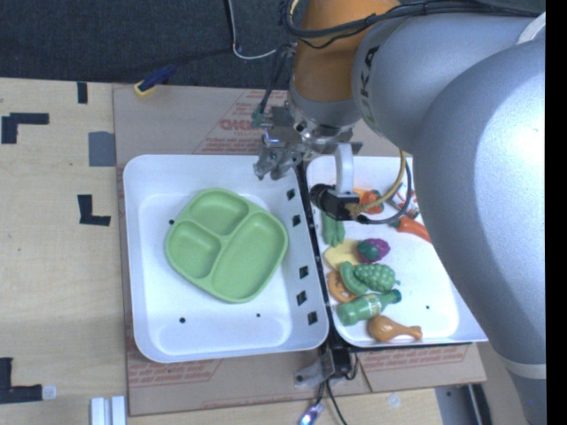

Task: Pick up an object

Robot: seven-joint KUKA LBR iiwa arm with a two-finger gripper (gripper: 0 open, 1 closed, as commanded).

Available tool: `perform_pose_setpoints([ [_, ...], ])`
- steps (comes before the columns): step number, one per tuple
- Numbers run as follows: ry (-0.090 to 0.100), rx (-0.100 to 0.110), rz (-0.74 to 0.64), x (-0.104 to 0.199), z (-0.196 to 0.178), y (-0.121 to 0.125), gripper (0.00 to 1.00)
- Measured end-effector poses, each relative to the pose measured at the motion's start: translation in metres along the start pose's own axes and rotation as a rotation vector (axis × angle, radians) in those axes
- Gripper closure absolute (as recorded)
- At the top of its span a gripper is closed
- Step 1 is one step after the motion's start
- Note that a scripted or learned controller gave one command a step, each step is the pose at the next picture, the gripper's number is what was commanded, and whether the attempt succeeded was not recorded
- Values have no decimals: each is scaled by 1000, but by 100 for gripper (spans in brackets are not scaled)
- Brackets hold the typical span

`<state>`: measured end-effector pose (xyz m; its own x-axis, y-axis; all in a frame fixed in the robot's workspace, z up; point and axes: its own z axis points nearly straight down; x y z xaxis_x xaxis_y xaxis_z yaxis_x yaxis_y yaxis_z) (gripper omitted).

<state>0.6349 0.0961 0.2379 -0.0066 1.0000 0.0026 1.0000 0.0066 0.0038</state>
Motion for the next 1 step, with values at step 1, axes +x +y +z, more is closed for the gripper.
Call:
perform_pose_setpoints([
  [1,1,-9,1,18,-134,-45,100],
])
